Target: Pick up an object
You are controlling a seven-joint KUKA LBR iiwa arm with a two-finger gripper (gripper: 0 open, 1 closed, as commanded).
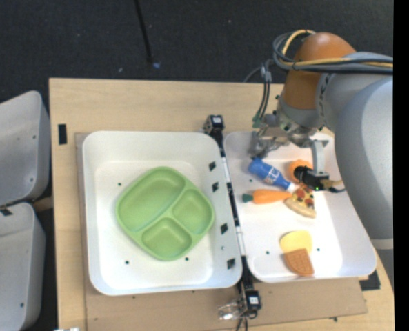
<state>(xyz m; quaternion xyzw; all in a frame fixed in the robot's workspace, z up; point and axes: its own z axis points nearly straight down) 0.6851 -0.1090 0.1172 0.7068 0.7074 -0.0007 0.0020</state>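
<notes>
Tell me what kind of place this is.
Likely a robotics lab bench set up for grasping trials: a robot arm reaches over two white bins, one with a green divided plate, the other with toy food such as a carrot.

Dark floor, wooden bench

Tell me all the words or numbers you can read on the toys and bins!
No word or number can be read in this picture.
Blue bottle: it has a pale patch that may be a label, too blurred to read.
Green divided plate, carrot, pizza slice, ice cream cone: no writing visible.
White bins: only small dark marks, not letters.
</notes>
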